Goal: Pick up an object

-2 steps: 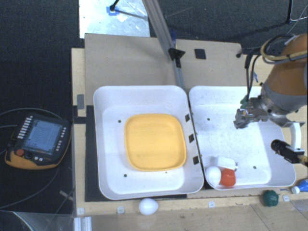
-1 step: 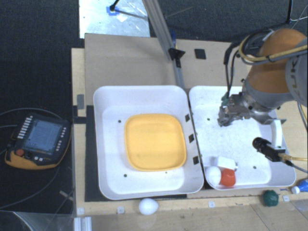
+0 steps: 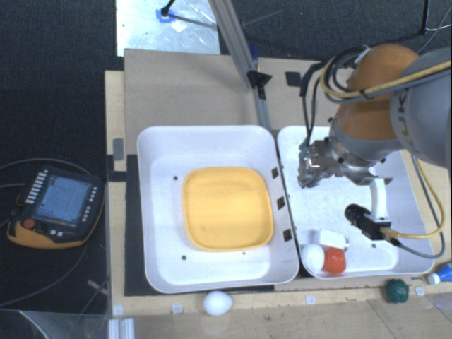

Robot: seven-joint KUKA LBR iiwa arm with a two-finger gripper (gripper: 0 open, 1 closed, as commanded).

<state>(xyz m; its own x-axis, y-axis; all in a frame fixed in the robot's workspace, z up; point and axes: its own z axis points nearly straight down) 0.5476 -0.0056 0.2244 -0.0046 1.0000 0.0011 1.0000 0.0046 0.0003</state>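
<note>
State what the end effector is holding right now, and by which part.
Cannot be told. The end effector hangs over the right bin, and nothing shows in its grip; the orange object and white object lie in that bin's near corner.

Left white bin [image 3: 159,210]: taken as landmark. It sits on a tan worktop [image 3: 183,83]. A second white bin [image 3: 417,256] touches its right wall. Beyond the worktop to the landmark's left, a control pendant [image 3: 55,210] with a lit screen and orange underside lies on dark carpet, cables trailing from it. Just below the landmark's front rim, a white egg-shaped ball [image 3: 217,303] rests on the worktop edge. Farther right along that edge sit a dark green ball [image 3: 397,290] and a small blue piece [image 3: 439,276]
</note>
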